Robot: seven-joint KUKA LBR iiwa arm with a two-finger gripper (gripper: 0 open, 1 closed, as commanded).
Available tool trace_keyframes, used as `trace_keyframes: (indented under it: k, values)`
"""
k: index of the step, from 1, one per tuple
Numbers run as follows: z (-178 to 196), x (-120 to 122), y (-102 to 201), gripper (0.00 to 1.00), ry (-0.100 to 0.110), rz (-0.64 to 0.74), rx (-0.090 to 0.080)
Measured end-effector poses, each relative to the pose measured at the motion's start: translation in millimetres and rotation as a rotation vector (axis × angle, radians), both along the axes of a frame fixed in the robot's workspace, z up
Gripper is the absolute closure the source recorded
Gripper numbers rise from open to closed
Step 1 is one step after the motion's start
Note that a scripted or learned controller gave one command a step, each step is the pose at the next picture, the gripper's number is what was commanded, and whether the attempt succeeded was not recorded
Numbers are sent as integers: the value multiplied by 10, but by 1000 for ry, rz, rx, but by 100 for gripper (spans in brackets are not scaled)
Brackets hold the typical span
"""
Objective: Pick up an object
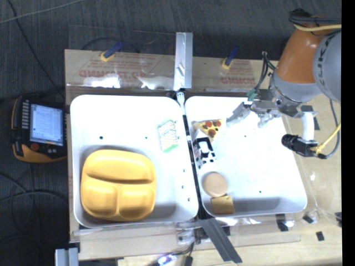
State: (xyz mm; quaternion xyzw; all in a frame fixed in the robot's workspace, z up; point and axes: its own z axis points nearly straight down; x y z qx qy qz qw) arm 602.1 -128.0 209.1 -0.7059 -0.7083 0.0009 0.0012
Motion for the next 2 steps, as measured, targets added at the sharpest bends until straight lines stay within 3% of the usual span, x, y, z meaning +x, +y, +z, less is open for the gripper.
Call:
trace_keyframes:
  k: [1,2]
  values:
    - [84,4,9,100,1,2,1]
    - [1312,117,-572,100,-3,66,-4]
